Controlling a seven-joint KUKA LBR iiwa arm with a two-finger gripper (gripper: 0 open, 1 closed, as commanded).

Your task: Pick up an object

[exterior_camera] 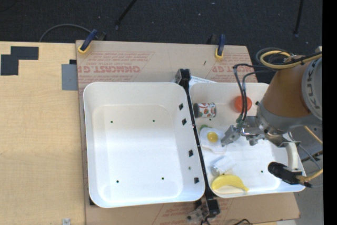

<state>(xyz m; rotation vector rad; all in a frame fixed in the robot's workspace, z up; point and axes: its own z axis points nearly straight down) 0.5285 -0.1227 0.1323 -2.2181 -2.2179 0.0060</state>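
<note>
The right bin [263, 179] holds several small things. A fried-egg toy [211, 138], white with a yellow yolk, lies near the bin's left wall with a bit of green [203, 128] beside it. A small red and white can [206, 109] lies on its side at the back left. An orange-red round thing [242, 103] sits at the back, partly behind the arm. A yellow banana [230, 183] rests at the front edge, with a small white piece [222, 167] just behind it. My gripper [231, 136] hangs low in this bin, just right of the egg toy.
The left bin [92, 113] stands alongside, split from the right one by a black divider rail [192, 131]. Both rest on a cardboard sheet [131, 63] clamped at the back. The arm's orange band [284, 95] covers the right bin's far right side.
</note>
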